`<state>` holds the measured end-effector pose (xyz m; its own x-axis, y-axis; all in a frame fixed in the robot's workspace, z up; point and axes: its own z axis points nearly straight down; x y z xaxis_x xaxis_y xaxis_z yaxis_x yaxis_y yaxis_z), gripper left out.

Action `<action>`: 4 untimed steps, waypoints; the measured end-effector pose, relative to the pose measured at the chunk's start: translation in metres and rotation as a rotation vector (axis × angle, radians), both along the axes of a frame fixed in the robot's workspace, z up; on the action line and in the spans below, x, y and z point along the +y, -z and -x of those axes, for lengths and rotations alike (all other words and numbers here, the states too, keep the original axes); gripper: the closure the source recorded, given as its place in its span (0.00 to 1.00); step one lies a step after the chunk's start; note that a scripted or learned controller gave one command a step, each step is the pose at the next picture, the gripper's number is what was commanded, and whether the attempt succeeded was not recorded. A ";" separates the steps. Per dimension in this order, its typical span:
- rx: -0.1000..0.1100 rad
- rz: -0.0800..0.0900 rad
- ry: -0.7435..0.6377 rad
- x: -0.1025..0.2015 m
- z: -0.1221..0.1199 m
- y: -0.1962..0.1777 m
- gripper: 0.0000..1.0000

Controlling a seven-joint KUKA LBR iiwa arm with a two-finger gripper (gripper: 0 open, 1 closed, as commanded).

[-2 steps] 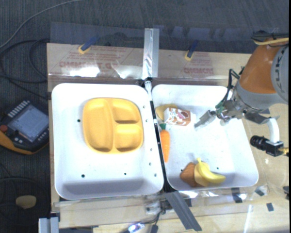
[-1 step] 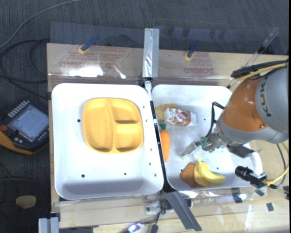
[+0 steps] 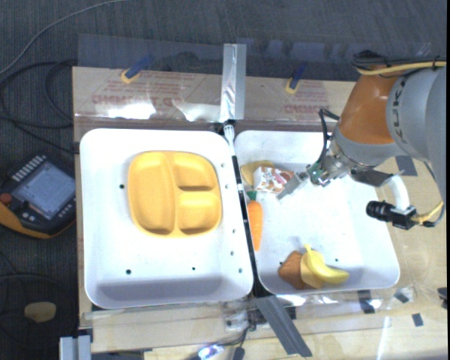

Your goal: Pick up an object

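Near edge of the right bin (image 3: 375,272): a yellow banana (image 3: 321,270) lies against a brown rounded item (image 3: 291,270), possibly a pear or a potato, the two touching. Both sit loose on the bin floor, well apart from the arm.

A little farther, hard against the divider between the bins: an orange carrot (image 3: 255,222), lying lengthwise near-to-far, untouched.

Left bin (image 3: 105,276): one yellow divided tray (image 3: 174,192), three compartments, sitting about mid-bin. Nothing in it that I can make out.

Farther in the right bin, near its far-left corner: a small pile, a pale yellowish rounded piece with a white-and-red wrapped item (image 3: 270,178) on top. Cannot name it more closely; the print is too small to read.

The gripper (image 3: 291,187) reaches in from the right, slanted down toward that pile. Its tip lies just beside the wrapped item, at its right edge, perhaps touching. The fingers read as one thin grey sliver from this angle; I cannot tell whether the jaws are spread or pressed together, and I see nothing between them. Behind it, the orange band and grey wrist hang over the far-right part of the bin.

Judgement on progress: the approach looks made, the grasp not yet shown. No object is off the bin floor. Left to do: a confirmed pinch on something, most likely the wrapped item, then a lift clear. A glancing contact at the item's edge could simply push it toward the divider.
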<state>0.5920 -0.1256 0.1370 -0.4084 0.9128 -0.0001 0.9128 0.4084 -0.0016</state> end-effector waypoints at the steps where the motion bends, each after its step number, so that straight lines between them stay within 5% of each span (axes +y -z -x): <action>1: -0.011 0.006 -0.170 0.008 -0.036 0.047 0.00; 2: 0.037 0.000 -0.063 0.017 -0.070 0.049 0.00; 3: 0.048 0.003 -0.063 0.017 -0.068 0.043 1.00; 4: 0.000 0.001 0.049 0.086 -0.077 -0.044 1.00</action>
